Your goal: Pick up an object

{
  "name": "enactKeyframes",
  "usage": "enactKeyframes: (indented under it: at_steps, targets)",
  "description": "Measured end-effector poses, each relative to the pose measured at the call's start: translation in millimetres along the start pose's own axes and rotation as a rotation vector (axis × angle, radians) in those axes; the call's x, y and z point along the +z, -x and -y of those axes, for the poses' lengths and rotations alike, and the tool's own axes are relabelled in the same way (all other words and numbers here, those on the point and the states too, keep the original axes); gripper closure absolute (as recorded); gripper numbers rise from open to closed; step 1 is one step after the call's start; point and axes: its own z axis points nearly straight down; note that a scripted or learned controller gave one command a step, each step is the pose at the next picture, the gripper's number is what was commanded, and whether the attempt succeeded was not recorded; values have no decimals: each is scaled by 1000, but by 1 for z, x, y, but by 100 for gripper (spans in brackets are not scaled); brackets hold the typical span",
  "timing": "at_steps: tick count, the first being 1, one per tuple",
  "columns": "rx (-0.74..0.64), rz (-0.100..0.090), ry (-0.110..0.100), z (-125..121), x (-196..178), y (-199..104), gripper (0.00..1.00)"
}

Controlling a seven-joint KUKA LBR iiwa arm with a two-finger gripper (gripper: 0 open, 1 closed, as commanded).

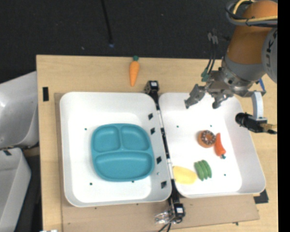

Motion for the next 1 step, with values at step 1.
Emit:
enactKeyframes:
  at_steps: [1]
  targets:
    - [-2, 0, 13, -2, -7, 0, 0]
